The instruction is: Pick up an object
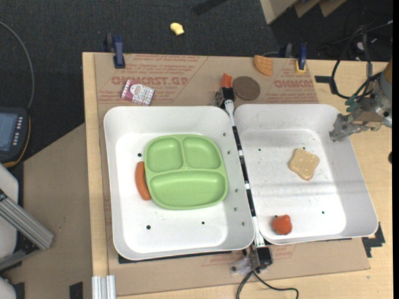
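Observation:
The right bin [349, 223] holds a tan slice of toy bread [303, 164] near its middle and a small red toy fruit [282, 224] by its front wall. In the left bin [124, 229], a green divided plate [185, 171] lies with an orange sausage-shaped toy [143, 180] against its left side. My gripper [340, 130] hangs over the right bin's far right rim. It is above and to the right of the bread, apart from it, with nothing seen in it.
Behind the bins on the cardboard lie a brown round disc [247, 88], an orange wedge [264, 65] and a small printed packet [137, 92]. Blue clamps [116, 50] grip the board's back edge. Cables [349, 80] trail near the arm at the right.

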Robot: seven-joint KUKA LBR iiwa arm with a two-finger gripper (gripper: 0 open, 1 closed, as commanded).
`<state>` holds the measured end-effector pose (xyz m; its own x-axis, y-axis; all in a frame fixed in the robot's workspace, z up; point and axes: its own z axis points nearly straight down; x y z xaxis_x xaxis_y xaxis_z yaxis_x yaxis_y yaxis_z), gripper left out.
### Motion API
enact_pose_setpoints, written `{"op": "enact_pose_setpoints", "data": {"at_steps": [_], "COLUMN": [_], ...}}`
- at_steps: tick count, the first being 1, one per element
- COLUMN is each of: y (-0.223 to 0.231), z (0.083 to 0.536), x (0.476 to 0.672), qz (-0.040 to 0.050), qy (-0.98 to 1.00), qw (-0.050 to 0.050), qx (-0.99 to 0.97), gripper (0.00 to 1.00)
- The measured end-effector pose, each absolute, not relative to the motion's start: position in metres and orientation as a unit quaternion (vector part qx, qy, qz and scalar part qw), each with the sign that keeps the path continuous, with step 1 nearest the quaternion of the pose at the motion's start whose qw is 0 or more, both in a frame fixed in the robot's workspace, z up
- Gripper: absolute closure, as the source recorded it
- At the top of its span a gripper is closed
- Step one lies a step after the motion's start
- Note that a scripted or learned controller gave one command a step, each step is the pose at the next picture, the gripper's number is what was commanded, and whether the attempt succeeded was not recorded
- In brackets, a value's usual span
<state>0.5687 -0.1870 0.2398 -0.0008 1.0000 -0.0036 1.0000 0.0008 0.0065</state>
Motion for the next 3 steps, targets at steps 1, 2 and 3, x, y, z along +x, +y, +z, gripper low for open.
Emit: {"op": "enact_pose_setpoints", "data": {"at_steps": [1,2,3], "y": [-0.222,-0.221,-0.221], "z": [0.225,0.237,0.236], "x": [0.629,0.628,0.628], "qz": [0.0011,0.0009,0.0002], "qy": [0.708,0.708,0.708], "qw": [0.004,0.004,0.004], "qx": [0.707,0.706,0.707], "gripper": [1.00,1.00,0.00]}}
